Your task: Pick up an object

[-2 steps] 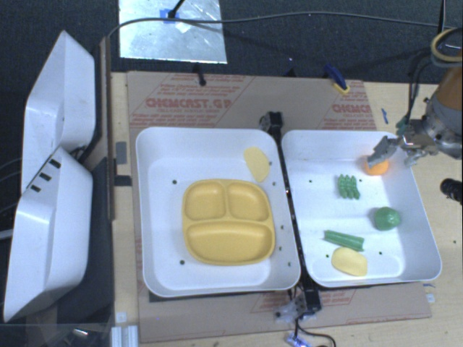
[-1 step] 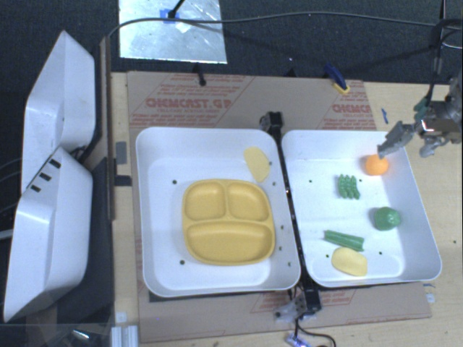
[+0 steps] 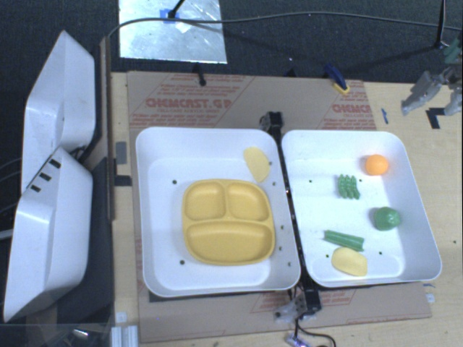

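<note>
Filling most of the left bin (image 3: 155,266), a yellow divided plate (image 3: 228,221) lies with a pale yellow piece (image 3: 257,163) at its 1 o'clock. Over the bench's far right corner, the gripper (image 3: 434,96) hangs released, holding nothing. Well apart at its 7 o'clock, the right bin (image 3: 412,266) holds an orange ball (image 3: 376,165), a green ridged piece (image 3: 348,186), a green round piece (image 3: 386,218), a green stick (image 3: 343,239) and a yellow lump (image 3: 349,262).

Gripper (image 3: 432,101): at the upper right edge of the camera view, pale grey. Two fingers (image 3: 418,100) point down-left and appear slightly spread, though small and blurred. Wrist: cut off by the frame edge. Nothing between the fingers.
</note>
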{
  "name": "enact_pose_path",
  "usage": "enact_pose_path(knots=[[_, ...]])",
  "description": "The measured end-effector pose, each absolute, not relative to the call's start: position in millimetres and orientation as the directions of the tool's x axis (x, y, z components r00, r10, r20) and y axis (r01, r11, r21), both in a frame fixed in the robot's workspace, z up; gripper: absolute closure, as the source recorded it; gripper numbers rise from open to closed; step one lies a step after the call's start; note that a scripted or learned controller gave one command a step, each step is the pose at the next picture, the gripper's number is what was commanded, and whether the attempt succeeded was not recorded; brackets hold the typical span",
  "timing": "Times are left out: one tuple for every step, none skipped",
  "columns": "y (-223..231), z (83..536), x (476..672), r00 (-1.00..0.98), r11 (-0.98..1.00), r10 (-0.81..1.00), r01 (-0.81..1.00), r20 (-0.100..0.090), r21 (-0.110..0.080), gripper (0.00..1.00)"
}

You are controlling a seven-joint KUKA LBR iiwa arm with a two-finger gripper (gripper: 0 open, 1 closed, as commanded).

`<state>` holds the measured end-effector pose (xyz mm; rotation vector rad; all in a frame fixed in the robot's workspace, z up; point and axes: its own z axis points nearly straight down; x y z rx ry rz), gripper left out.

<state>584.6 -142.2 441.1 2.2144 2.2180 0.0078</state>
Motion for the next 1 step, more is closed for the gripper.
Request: enact_pose_path(knots=[[-156.2, 511.4, 615.0, -0.001, 0.001, 1.0, 1.0, -0.001, 0.005, 0.0]])
